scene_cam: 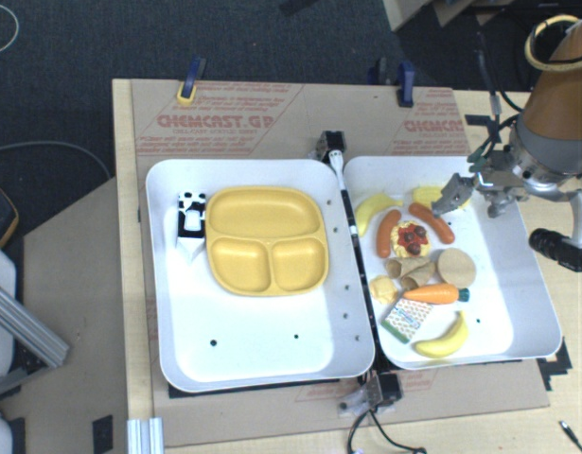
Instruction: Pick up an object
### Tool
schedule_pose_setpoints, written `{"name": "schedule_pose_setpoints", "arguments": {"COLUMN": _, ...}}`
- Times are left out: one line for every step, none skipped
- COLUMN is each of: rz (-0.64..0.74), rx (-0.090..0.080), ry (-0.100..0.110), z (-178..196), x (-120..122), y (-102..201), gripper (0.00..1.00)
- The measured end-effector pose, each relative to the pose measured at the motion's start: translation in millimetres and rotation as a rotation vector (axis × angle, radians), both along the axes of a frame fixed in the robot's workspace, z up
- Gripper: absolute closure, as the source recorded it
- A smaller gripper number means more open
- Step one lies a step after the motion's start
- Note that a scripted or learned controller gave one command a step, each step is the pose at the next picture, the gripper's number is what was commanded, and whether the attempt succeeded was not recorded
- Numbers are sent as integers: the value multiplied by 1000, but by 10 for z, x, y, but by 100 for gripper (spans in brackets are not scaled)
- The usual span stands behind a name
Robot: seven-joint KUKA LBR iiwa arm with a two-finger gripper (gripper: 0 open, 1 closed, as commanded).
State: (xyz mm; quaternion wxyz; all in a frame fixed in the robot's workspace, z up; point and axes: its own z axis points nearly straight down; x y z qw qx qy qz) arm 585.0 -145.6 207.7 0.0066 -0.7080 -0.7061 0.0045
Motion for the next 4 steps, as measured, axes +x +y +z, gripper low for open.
{"name": "schedule_pose_setpoints", "arguments": {"rz": 3, "rx": -2, "ry": -15, "z": 84, "x": 29, "y": 3, "gripper": 0}}
{"name": "schedule_pose_setpoints", "arguments": {"rz": 2, "rx": -1, "ry": -8, "z": -540, "x": -39, "y": -3, "gripper": 0}}
{"name": "schedule_pose_setpoints", "arguments": {"rz": 2, "rx": 1, "ry": -10, "z": -1170, "x": -73, "y": 23, "gripper": 0}}
{"name": "schedule_pose_setpoints", "arguments": {"rz": 3, "rx": 0, "ry": -16, "z": -1197, "x": -57, "y": 28, "gripper": 0}}
